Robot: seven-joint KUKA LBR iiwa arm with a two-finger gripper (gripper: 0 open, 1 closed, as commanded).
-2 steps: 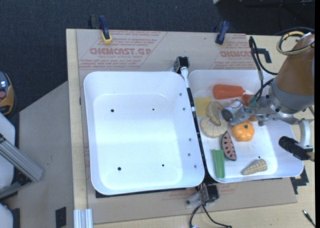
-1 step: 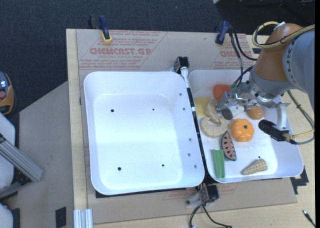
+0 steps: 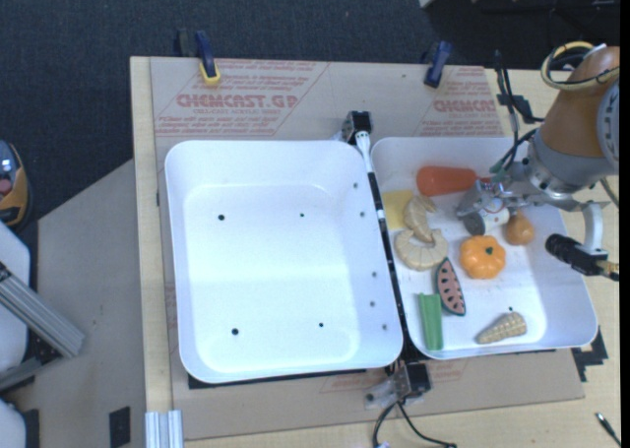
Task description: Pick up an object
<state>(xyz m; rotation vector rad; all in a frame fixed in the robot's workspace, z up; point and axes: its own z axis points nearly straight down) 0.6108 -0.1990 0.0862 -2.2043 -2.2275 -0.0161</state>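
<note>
**Gripper low in a crowded bin, nothing yet in its grasp**

The left bin (image 3: 266, 269) holds no objects. All the candidates lie in the right bin (image 3: 566, 323). At its left side sit a pale yellow piece (image 3: 396, 208) and two beige shell-like pieces (image 3: 420, 237), touching one another. Nearer the camera lie a green stick (image 3: 431, 320) and a watermelon slice (image 3: 451, 287), just beside each other. At the far side rests an orange-red carrot-like piece (image 3: 445, 180). An orange pumpkin (image 3: 482, 257) sits mid-bin, and a cream cone (image 3: 501, 328) lies by the near wall.

The gripper (image 3: 482, 208) hangs low between the carrot-like piece and the pumpkin; its fingers look spread and nothing sits between them. A small brown ball (image 3: 519, 230) rests just to its right.

The risk is the crowding. The fingers stand in a gap rather than over any one object, so closing here would probably catch air, or nudge the pumpkin or the ball aside. Both are rounded and would likely roll or squirt out of a glancing pinch. A descent onto the carrot-like piece's end could tip it instead of seating it.
</note>
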